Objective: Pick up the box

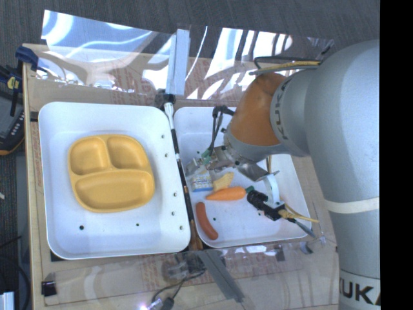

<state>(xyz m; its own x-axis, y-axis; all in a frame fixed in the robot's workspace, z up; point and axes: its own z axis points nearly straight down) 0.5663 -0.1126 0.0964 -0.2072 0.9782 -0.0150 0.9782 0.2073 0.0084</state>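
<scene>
The box (201,184) is small and pale with a blue band. It lies in the right bin (193,124), near that bin's left wall. My gripper (205,165) reaches down from the arm's orange band and sits right over the box's far edge. The wrist hides the contact between them. I see nothing lifted off the bin floor.
An orange carrot (226,194) lies just right of the box, with a pale yellow piece (223,180) above it. A red sausage (207,221) lies near the right bin's front. The left bin (51,173) holds a yellow divided plate (111,172).
</scene>
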